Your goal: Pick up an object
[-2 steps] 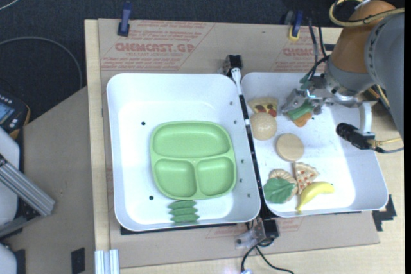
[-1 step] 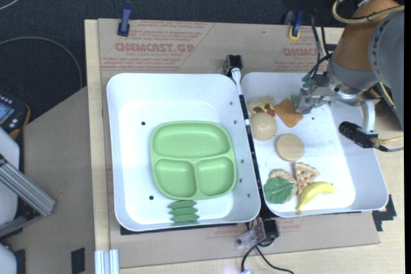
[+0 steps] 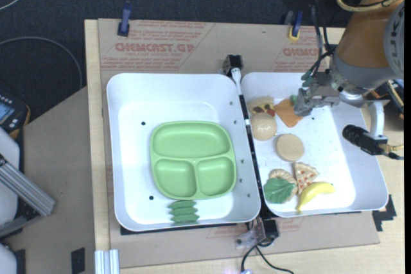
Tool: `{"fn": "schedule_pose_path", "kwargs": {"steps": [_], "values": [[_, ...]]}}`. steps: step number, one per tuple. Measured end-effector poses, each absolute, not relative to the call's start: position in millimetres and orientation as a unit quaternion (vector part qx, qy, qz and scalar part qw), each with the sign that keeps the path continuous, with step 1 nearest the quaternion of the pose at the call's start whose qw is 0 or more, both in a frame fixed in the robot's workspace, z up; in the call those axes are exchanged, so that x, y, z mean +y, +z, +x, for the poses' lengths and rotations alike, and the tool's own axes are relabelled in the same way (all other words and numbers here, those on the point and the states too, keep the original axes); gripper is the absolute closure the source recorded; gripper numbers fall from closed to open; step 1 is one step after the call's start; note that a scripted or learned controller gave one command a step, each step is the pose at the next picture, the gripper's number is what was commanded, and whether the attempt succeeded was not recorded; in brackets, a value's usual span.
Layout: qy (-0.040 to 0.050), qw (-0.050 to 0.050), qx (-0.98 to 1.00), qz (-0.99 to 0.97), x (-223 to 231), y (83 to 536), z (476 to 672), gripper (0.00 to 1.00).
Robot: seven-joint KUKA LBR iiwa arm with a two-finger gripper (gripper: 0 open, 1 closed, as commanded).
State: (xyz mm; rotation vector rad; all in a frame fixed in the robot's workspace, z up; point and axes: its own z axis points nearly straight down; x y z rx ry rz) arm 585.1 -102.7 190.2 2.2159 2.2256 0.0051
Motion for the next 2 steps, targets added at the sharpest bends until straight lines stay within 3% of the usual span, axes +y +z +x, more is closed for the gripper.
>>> {"fn": "schedule_pose_path", "kwargs": {"steps": [1, 2], "values": [[0.0004, 0.001, 0.708, 0.707, -105.8, 195.2, 586.5, 1.00], [-0.0008, -0.003, 0.708, 0.706, -41.0, 214.0, 521.4, 1.00]]}}
